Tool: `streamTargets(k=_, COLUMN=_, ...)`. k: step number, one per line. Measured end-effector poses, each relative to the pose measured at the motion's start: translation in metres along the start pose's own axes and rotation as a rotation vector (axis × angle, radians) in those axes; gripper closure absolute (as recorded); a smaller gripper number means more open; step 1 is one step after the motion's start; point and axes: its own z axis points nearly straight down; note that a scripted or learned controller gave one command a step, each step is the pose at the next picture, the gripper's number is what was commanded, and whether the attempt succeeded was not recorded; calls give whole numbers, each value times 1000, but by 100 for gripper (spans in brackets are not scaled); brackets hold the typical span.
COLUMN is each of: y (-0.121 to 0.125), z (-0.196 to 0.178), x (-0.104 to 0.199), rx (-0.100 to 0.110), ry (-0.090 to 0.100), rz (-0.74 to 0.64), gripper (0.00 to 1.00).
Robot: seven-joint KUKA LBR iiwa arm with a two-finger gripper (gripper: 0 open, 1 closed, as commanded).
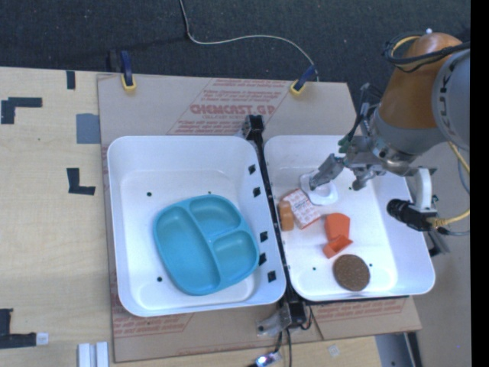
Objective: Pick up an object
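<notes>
My end effector [321, 183] hangs low over the right bin [397, 285], near its far edge, beside a small white piece [324, 196]; I cannot tell its state, and nothing looks lifted, so the pick is not yet done. The left bin [126, 228] holds a blue divided tray [206, 243]. The right bin holds a brown disc [352, 272], an orange block [337, 234] and a labelled packet [299, 209].

The arm [428, 90] is cut off by the right edge. The gripper [319, 186] covers part of a small white object [324, 198], whose shape stays unclear. Print on the small packet [302, 208] is too small to read.
</notes>
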Motion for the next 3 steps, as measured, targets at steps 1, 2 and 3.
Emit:
streamTargets(k=1, y=3, z=-7, x=0, rx=-12, ry=-2, rz=-3, gripper=0)
streamTargets(k=2, y=0, z=50, x=11, rx=-6, ry=-1, rz=-3, gripper=0)
streamTargets(k=3, y=-2, z=104, x=9, rx=-27, ry=-20, rz=7, gripper=0)
